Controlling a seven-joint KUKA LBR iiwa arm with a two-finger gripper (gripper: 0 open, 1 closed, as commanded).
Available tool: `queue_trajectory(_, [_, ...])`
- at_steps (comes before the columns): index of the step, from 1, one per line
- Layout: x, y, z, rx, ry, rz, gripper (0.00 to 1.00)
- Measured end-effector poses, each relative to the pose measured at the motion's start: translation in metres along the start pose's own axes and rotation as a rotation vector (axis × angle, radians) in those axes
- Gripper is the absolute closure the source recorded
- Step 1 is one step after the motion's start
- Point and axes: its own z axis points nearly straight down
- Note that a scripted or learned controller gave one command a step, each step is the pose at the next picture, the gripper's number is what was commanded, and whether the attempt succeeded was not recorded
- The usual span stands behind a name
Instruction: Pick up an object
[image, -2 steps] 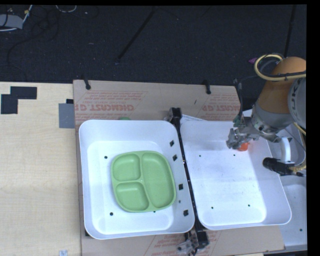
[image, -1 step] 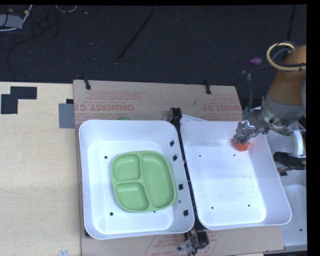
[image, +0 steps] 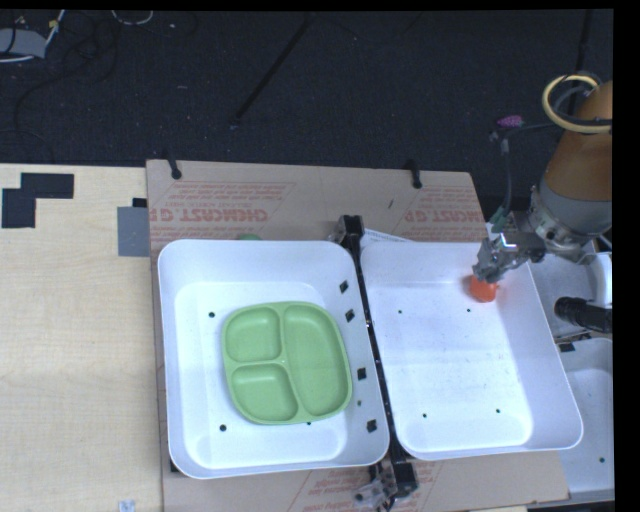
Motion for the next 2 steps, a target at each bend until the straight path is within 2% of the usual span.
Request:
queue_trajectory(1, [0.053, 0.003, -0.001, 0.003, 0.002, -0.004, 1.00])
queue_trajectory(2, [0.108, -0.014, -0.004, 0.004, 0.002, -0.003, 1.00])
